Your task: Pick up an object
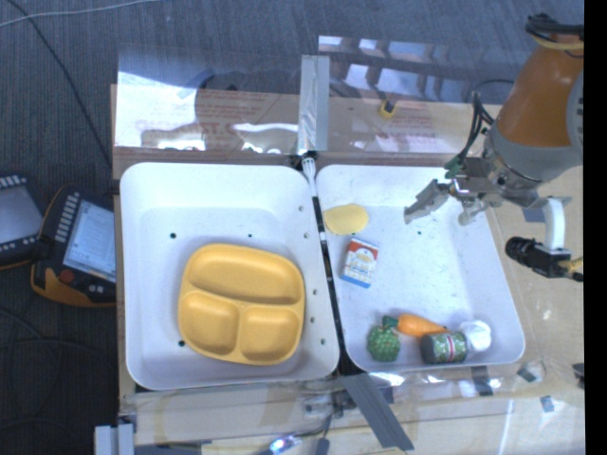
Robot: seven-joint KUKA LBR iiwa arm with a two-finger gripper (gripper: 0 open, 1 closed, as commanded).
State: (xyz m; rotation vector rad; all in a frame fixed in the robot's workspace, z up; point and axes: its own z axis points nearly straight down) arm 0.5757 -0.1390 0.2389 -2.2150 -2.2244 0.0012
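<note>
At frame left, left bin (142, 254) holds a yellow divided tray (242, 301), sitting lower-centre in it. Right bin (493, 282) next: yellow round piece (345, 218) near its upper-left corner, small carton (359, 262) just below it. Along the bin's lower edge: green broccoli toy (383, 342), orange carrot (419, 325), green-labelled can (446, 347) lying on its side. Upper right: gripper (446, 207) hangs over the right bin, fingers spread apart, nothing between them, well apart from every object.
</note>
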